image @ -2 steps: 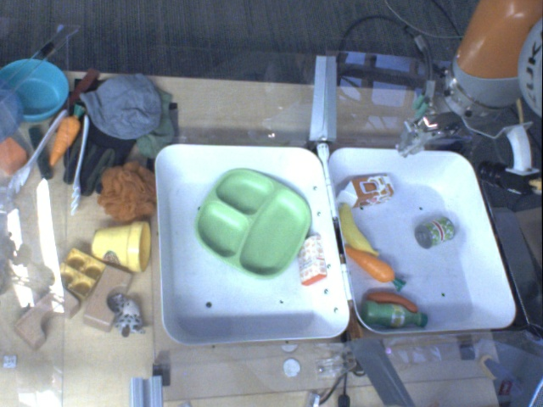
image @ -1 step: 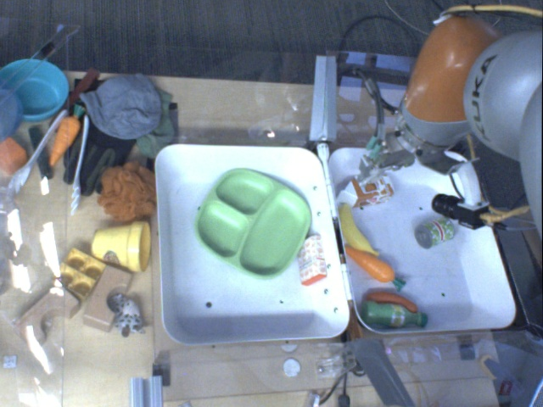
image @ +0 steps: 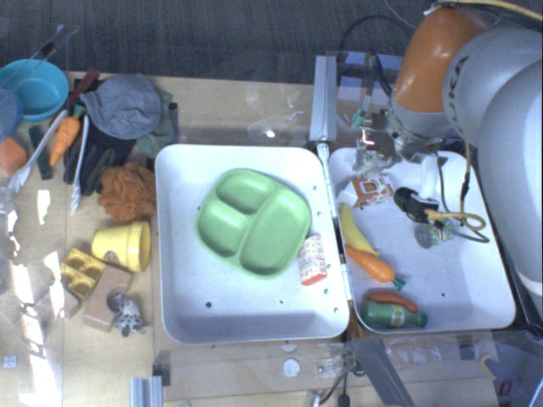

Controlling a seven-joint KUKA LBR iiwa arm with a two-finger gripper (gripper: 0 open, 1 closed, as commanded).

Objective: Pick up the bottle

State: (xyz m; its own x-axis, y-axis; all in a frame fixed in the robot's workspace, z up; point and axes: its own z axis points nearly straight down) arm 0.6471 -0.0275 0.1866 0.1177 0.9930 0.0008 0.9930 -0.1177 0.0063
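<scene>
Two white bins sit side by side on a pale wooden bench (image: 51, 219). Both bins look smooth and hard, with round corners and low walls.

The left bin (image: 182, 316) holds a shiny green plate (image: 253, 220) with three dips in it. A small red and white packet (image: 312, 259) lies just beside the plate, near the bin's right wall.

The right bin (image: 488, 291) holds a long yellow banana (image: 355, 230) and a pointy orange carrot (image: 371, 265) along its left side. A thin red pepper (image: 392, 298) lies below them. The green bottle (image: 392, 316) lies on its side at the lower left of this bin, right by the near wall and close under the pepper.

The claw (image: 369, 151) hangs over the upper left of the right bin, near a crinkly orange and white packet (image: 372, 190). I cannot tell if the claw is wide or narrow. It is well apart from the bottle. The arm (image: 437, 53) is round and smooth, grey with an orange band.

On the bench at the left are a blue bowl (image: 38, 87), a soft grey cloth (image: 125, 104), a fuzzy brown ball (image: 127, 189) and a yellow cup (image: 125, 244) on its side. The floor (image: 212, 15) at the top is dark grey carpet.
</scene>
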